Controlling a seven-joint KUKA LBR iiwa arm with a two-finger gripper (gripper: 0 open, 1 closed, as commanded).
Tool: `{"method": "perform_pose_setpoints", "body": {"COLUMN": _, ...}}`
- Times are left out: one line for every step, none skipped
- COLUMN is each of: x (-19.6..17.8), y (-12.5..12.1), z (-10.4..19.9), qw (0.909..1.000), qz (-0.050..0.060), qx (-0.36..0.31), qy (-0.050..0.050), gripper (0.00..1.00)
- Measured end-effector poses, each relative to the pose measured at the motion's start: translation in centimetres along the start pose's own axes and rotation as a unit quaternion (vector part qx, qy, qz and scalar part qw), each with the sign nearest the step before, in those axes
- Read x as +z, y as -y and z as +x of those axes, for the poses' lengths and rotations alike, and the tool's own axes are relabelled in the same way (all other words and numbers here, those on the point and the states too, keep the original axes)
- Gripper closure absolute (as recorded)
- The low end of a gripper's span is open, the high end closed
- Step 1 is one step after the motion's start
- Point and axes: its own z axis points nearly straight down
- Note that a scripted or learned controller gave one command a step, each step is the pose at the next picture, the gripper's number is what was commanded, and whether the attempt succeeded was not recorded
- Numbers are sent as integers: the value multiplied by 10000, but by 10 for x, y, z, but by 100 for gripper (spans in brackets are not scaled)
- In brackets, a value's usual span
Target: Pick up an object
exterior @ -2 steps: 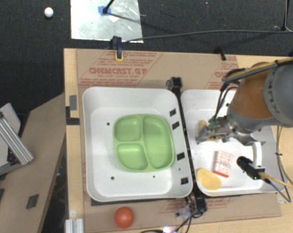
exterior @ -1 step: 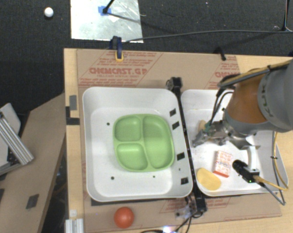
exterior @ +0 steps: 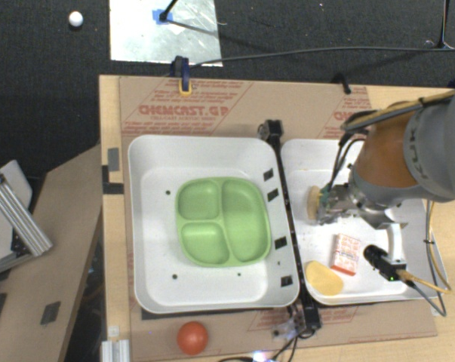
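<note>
Smooth white plastic, faintly glossy, for both bins (exterior: 148,202). Matt pale-green plastic for the divided tray (exterior: 222,221) at centre frame. Brown cardboard or kraft paper with red print under the bins (exterior: 204,100), dull and flat. Crinkled, shiny foil-like sheet (exterior: 165,21) at upper left. Dark, rough cloth-like ground (exterior: 325,13) across the top. Brushed metal rail (exterior: 12,206) at far left. Satin grey casing and orange band on the arm (exterior: 408,153). Smooth, slightly shiny red ball (exterior: 192,337) at bottom.
</note>
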Motion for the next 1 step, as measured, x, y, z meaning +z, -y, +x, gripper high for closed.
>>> {"method": "perform_pose_setpoints", "body": {"x": -43, "y": -2, "z": 1, "qw": 10000, "qz": -17, "qx": -14, "qy": 5, "gripper": 100}}
